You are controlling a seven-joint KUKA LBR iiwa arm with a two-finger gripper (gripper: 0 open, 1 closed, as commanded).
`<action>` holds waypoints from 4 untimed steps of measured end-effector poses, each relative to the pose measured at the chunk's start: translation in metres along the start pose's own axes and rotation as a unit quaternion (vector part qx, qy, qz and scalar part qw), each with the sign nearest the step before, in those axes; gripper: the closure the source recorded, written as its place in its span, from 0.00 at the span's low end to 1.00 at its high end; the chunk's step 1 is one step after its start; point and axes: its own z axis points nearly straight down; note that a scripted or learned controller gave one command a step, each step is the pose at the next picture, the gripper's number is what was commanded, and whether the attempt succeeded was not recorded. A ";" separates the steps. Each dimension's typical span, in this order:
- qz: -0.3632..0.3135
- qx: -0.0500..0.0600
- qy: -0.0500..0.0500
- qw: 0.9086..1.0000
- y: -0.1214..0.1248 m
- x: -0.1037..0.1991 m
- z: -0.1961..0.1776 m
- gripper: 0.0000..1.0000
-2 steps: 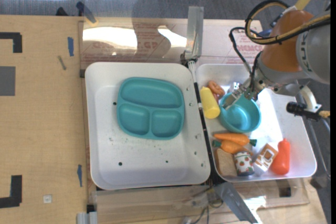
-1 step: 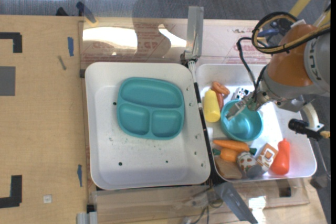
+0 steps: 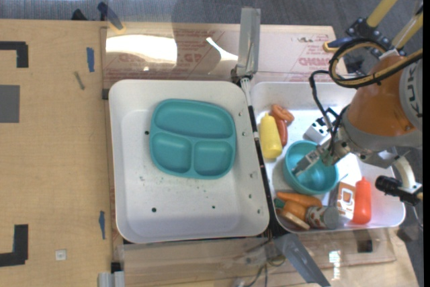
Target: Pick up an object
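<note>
You saw the left white bin [image 3: 127,165] holding a smooth teal three-compartment tray [image 3: 193,138]. The right bin [image 3: 390,215] held a round teal bowl [image 3: 306,175], a yellow banana-shaped toy [image 3: 270,136], carrots [image 3: 299,199] and an orange bottle [image 3: 362,201]. The gripper [image 3: 321,159] sat over the bowl; you could not tell its jaw state.

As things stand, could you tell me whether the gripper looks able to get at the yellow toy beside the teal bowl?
Probably yes. The yellow toy lies uncovered at the right bin's left side, and the gripper is over the teal bowl right beside it.
</note>
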 end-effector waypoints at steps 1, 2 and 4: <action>0.017 0.003 0.001 1.000 -0.041 0.008 0.001 0.00; -0.062 0.006 0.006 0.998 -0.052 -0.006 0.007 0.00; -0.001 0.014 0.008 1.000 -0.028 -0.106 -0.063 0.00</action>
